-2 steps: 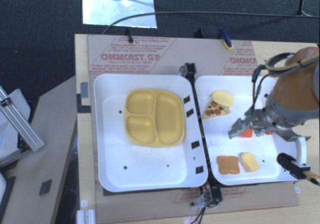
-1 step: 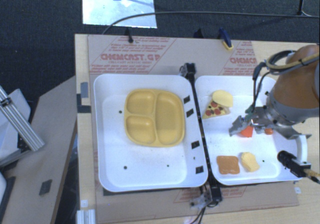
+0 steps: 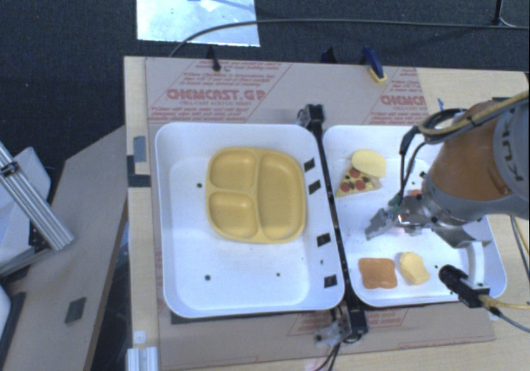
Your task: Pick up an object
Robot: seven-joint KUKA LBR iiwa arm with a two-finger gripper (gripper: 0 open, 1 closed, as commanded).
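Observation:
The right white bin holds a toy pizza slice, a pale yellow round piece just behind it, an orange toast piece and a yellow cheese-like block near the front. My gripper hangs low over the middle of this bin, between the pizza slice and the toast. I see nothing between its fingers. The grey arm with its orange band covers the bin's right side.
The left white bin bears a yellow divided plate. A black clipped divider runs between the bins. Cables loop over the arm, and a cardboard sheet lies under the bins.

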